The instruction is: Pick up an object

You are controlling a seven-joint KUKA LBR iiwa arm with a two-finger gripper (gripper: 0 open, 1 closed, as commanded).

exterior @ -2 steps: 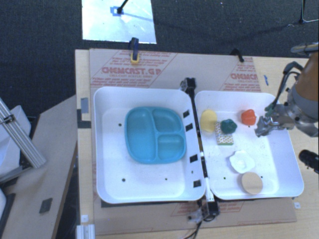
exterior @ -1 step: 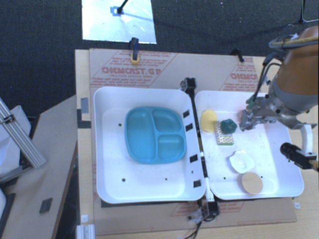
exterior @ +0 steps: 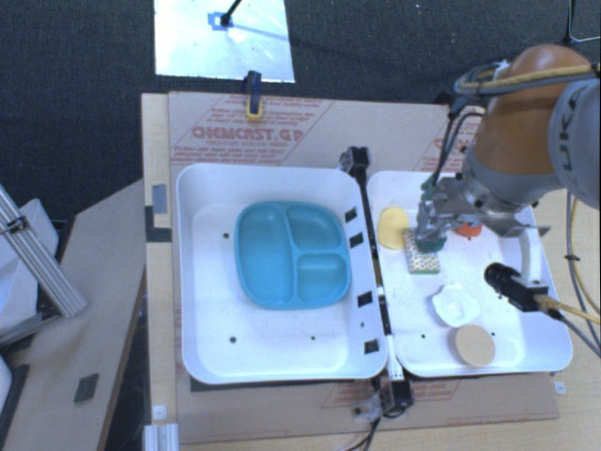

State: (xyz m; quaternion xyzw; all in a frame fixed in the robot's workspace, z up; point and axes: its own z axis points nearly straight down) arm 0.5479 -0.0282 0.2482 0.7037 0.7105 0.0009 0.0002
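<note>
My gripper (exterior: pixel 430 240) hangs low over the right bin (exterior: pixel 545 346), its tip right at the top of a green-and-white checked sponge (exterior: pixel 422 256) lying flat on the bin floor. A yellow lemon-like piece (exterior: pixel 392 224) lies just left of the gripper. Something red-orange (exterior: pixel 468 226) peeks out to the right, partly hidden by the wrist. Nearer the front lie a white crumpled piece (exterior: pixel 454 305) and a round tan disc (exterior: pixel 473 346).
The left bin (exterior: pixel 202 336) holds a blue divided plate (exterior: pixel 290 254). A black clip strip (exterior: pixel 366 252) runs along the seam between the bins. A black cable fitting (exterior: pixel 512 285) juts over the right bin's right side.
</note>
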